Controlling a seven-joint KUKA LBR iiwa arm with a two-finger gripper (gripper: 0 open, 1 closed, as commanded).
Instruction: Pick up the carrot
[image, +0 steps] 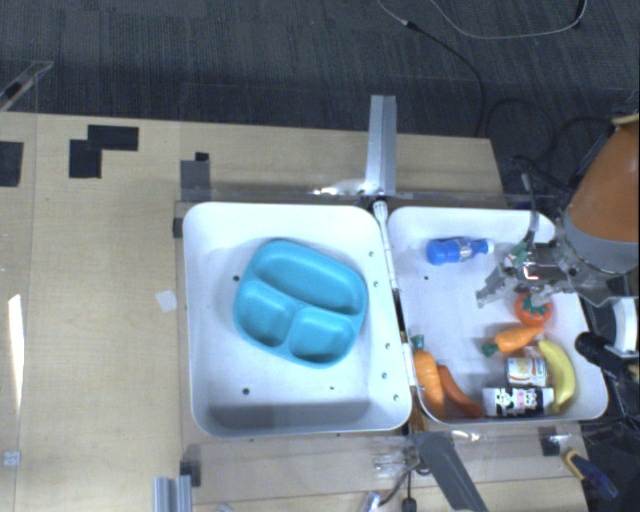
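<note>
Two carrot-like things lie in the right bin. An orange carrot with a green top rests against the bin's left wall near the front corner. A shorter orange carrot with a green stub lies further right, just below a red-orange round piece. My gripper hangs over the right half of this bin, directly above the red-orange piece and the short carrot. Its fingers are spread open, with nothing held between them.
A blue bottle lies at the back of the right bin. A banana, a small jar, a dark labelled can and a brown-red piece crowd the front. The left bin holds a blue divided tray.
</note>
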